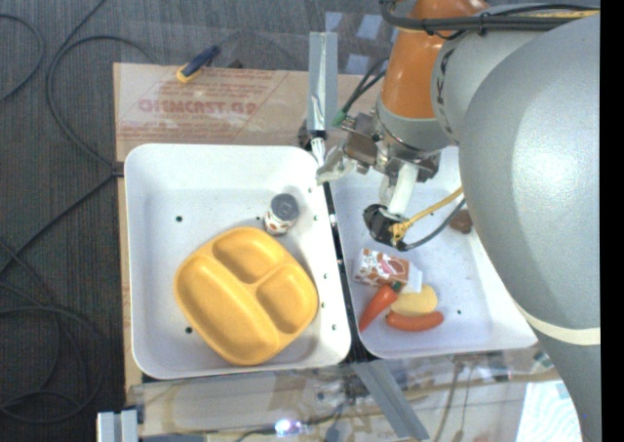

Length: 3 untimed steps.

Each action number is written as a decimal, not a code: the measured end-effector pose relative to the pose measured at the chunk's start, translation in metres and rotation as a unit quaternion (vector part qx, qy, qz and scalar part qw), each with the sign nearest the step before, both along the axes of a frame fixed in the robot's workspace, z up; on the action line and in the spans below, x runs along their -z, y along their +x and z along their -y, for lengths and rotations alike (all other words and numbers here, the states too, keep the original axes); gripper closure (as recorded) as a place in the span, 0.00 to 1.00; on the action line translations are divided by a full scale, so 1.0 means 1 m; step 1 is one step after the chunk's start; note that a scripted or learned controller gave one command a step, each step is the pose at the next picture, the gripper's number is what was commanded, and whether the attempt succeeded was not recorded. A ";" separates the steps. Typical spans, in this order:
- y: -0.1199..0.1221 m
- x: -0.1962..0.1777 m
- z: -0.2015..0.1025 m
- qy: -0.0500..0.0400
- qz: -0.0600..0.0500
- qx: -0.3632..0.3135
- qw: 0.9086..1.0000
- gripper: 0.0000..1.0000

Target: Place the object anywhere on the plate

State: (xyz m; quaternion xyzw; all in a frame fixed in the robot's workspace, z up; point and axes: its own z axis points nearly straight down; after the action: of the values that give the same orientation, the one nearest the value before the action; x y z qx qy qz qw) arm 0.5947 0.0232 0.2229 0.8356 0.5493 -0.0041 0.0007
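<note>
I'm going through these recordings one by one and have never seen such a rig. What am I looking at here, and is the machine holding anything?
This is a single picture from a fixed camera above a bench, looking down at a slant. The big grey shape with an orange band is a robot arm reaching in from the right. At its tip is the gripper, hanging over the divide between two shallow white bins.

The left bin holds a yellow plate with compartments and a small tin beside it. The right bin holds a small packet, a toy carrot, a yellow piece and a red piece, all close together.

I cannot make out anything held in the gripper, and nothing lies on the plate yet.
</note>
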 end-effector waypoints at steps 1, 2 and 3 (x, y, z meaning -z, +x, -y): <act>-0.032 0.042 -0.077 -0.002 0.001 0.238 0.971 0.00; -0.032 0.036 -0.077 -0.006 -0.002 0.236 0.972 1.00; -0.081 0.009 -0.112 -0.002 0.001 0.215 0.977 1.00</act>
State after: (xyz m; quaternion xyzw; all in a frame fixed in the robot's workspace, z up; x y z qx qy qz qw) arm 0.5138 0.1356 0.2136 0.9342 0.3566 -0.0046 0.0015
